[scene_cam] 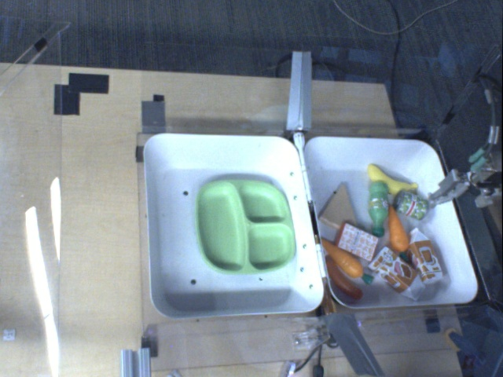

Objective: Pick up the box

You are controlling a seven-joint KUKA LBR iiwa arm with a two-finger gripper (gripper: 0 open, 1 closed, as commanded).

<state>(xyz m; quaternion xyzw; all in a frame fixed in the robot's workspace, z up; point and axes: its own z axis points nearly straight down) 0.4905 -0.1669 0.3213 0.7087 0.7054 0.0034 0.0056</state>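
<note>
A pale wooden bench [94, 210] carries everything, and the box [357, 242], small and white with a red pattern, lies flat in the right bin [346, 159], near that bin's left wall and toward its near side. The left bin [169, 171] sits well to the left of the box, beyond a metal rail [299, 93] that starts far behind it, and holds a green divided tray [245, 225]. The gripper [440, 193] comes in well to the right of the box and a little farther back, low over the right bin; whether it is open or closed cannot be told, and nothing can be seen held in it. A brown cardboard wedge [339, 204] stands just behind the box. Two patterned packets [393, 267] [427, 259] lie just to its right and nearer. One carrot [343, 259] lies against the box's near left edge, with a red thing [346, 283] just nearer, and another carrot [398, 230] lies just to the box's right. A banana [385, 177] is behind and right of the box, a green bottle [378, 207] between the two, and a green ball [410, 205] farther right of the box, just beside the gripper's tip
</note>
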